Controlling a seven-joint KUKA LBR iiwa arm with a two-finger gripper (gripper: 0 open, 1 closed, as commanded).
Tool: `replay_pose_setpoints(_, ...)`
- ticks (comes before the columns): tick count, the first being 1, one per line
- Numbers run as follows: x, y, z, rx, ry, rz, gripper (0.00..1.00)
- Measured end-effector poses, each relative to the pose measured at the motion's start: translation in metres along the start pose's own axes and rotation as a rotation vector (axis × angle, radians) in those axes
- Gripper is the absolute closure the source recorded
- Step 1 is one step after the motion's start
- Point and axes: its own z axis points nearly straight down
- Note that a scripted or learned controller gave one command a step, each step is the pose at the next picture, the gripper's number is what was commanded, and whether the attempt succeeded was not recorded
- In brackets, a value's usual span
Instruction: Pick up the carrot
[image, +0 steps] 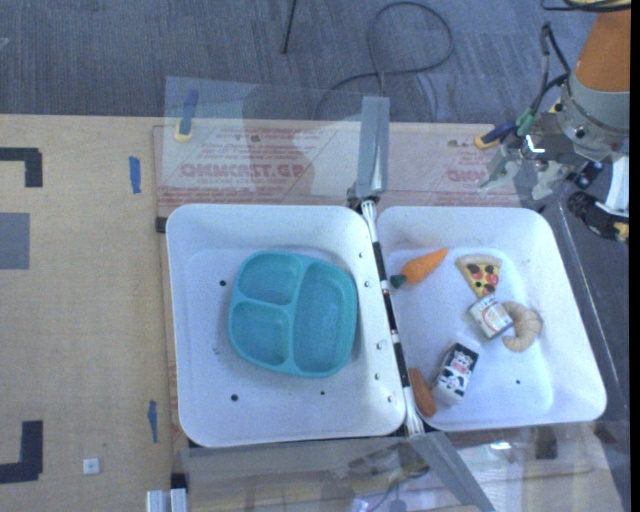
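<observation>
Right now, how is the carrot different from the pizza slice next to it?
The carrot is orange with a green tip, while the pizza slice is yellow with red spots. The carrot is long and thin; the pizza slice is a flat triangle. The carrot lies near the left wall of the right bin; the pizza slice sits further right. Both lie apart from the gripper.

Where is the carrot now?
The carrot lies in the right bin, near its upper left corner, left of the pizza slice.
</observation>
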Motion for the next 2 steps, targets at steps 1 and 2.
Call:
replay_pose_setpoints(1, 0.038, -0.02, 0.15, -0.001, 0.0, -0.121, 0.0)
replay_pose_setpoints(2, 0.046, -0.006, 0.192, -0.007, -0.001, -0.253, 0.0)
